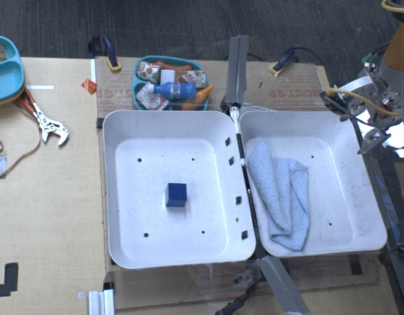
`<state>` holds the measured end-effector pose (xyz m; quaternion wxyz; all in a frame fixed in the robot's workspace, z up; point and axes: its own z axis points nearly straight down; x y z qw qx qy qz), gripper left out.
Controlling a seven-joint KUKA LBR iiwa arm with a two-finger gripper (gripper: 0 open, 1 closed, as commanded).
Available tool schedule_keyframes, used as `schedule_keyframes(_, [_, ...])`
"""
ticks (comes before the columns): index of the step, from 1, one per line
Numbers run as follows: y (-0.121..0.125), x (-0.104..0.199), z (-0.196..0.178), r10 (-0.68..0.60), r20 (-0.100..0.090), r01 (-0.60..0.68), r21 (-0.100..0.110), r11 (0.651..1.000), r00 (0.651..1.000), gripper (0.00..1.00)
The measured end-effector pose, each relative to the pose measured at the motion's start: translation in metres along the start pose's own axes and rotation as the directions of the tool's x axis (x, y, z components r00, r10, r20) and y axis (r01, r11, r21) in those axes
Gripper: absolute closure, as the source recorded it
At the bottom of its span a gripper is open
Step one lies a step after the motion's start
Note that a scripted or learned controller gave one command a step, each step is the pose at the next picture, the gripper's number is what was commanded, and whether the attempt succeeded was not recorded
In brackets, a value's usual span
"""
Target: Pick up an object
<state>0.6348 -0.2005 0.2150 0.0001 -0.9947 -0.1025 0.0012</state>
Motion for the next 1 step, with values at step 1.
schedule_keyframes(1, [0.0214,-0.0058,0.0071,0.005,0.001,-0.005,0.0,1.0,1.0,0.0])
